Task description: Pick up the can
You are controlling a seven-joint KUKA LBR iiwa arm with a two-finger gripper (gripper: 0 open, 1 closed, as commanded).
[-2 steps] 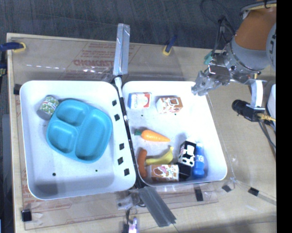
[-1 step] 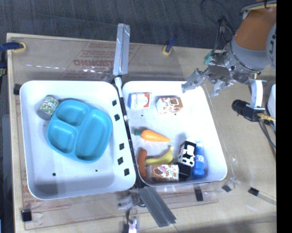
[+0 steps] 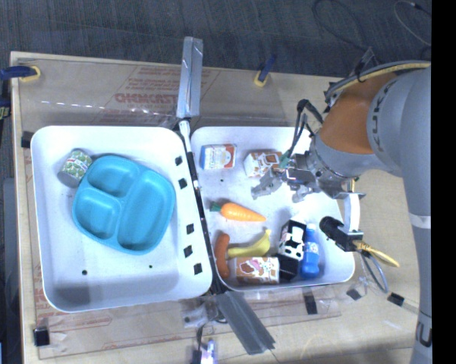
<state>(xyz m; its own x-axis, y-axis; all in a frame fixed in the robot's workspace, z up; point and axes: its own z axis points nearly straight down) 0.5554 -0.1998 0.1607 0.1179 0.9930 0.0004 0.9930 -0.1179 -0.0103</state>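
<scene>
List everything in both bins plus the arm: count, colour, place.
small grey-green metal can: 1, left bin, far-left corner, beside the tray
blue plastic divided tray: 1, left bin, centre
white-blue carton: 1, right bin, far-left
orange toy carrot: 1, right bin, centre
yellow toy banana: 1, right bin, near side
blue bottle: 1, right bin, near-right
black-white box: 1, beside the bottle
two-finger gripper: 1, grey, over right bin

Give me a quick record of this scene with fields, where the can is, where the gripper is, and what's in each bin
can: lying at the left bin's far-left corner, touching the blue tray
blue tray: three compartments, middle of left bin
gripper: over the right bin, beside a small carton
right bin items: milk carton, carrot, banana, blue bottle
task state: can not yet grasped
</scene>
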